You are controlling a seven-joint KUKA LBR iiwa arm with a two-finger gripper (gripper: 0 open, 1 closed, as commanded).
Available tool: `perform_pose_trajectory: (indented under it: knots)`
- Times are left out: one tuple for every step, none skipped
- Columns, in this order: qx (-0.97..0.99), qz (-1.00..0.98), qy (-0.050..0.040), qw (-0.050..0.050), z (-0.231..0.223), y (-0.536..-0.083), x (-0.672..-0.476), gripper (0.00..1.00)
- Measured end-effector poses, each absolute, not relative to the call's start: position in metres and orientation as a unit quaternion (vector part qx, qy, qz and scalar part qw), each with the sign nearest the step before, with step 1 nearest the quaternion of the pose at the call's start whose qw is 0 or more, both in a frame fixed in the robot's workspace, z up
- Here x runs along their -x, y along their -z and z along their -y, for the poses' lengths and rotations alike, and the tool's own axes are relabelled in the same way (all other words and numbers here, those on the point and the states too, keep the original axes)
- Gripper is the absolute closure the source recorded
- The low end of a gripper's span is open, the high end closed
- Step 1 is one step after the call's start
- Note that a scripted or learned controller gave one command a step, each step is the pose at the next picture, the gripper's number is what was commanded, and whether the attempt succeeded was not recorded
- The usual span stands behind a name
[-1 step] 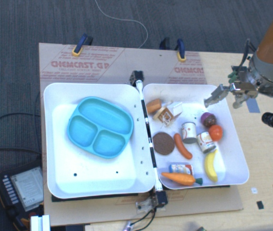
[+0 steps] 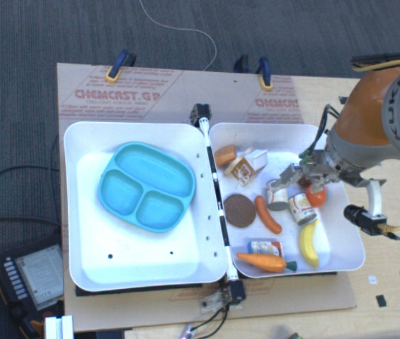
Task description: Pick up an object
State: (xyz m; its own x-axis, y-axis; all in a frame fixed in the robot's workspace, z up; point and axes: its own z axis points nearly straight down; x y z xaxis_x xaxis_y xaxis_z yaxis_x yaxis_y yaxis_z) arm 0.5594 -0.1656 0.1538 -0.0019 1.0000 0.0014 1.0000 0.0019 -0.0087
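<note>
from the one camera above the worktop (image 2: 150, 83), the right bin (image 2: 348, 260) carries a scatter of toy food: a bread roll (image 2: 225, 155) and a small carton (image 2: 242, 169) at the far left corner, a brown round cookie (image 2: 240, 210) beside a red sausage (image 2: 268, 215), a small labelled can (image 2: 302, 207) lying on its side, a banana (image 2: 309, 244), a carrot (image 2: 261, 262) along the near wall with a flat packet (image 2: 264, 247) just behind it, and something orange-red, perhaps a tomato (image 2: 317, 197), touching the can. the left bin (image 2: 80, 154) carries only a blue divided plate (image 2: 147, 186).

the nearest candidate looks to be the can, lying just below the end effector (image 2: 295, 176). it is likely light, stiff and smooth, so it may roll or slip; taking it across its short round body, not over its ends, seems the safest hold. the banana and tomato crowd it, leaving little finger room on the near side.

the arm comes in from the right, its orange band (image 2: 372, 111) above the wrist, bent down over the right bin's middle. the end effector hangs low among the things, its grey fingers pointing left; i cannot tell how far apart they stand, and nothing is visibly caught between them.
</note>
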Motion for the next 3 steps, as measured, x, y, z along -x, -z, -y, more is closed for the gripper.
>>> perform_pose_trajectory:
  knots:
    - [0.707, 0.707, 0.0006, -0.002, 0.119, -0.087, -0.549, 0.00]
    - [0.707, 0.707, 0.0005, -0.005, 0.121, -0.096, -0.551, 1.00]
    - [0.707, 0.707, 0.0007, -0.006, 0.121, -0.105, -0.553, 1.00]
